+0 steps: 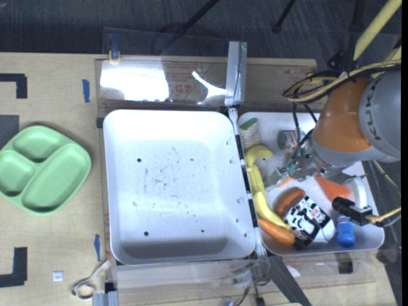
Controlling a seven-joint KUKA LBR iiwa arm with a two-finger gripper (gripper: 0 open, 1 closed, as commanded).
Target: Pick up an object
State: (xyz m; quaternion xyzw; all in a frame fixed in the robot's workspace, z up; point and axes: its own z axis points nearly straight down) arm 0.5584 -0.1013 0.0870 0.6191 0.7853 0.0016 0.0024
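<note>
The arm [347,116] reaches into the right bin [373,238], its gripper [294,166] low among clutter; whether it is gripping anything cannot be told. A yellow banana [260,190] lies along the bin's left wall, just left of the gripper. Nearer sit a hot dog [288,200], an orange carrot [276,233], a black-and-white box [306,218] and a blue bottle [345,233]. A small can [249,132] stands at the far left corner. The left bin [172,183] lies beside, and a green divided plate [41,168] rests far left on the bench.

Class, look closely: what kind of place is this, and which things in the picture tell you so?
Probably a robotics lab test bench: a grey and orange arm reaches over two white bins, one heaped with toy items like a banana, with cables behind.
</note>
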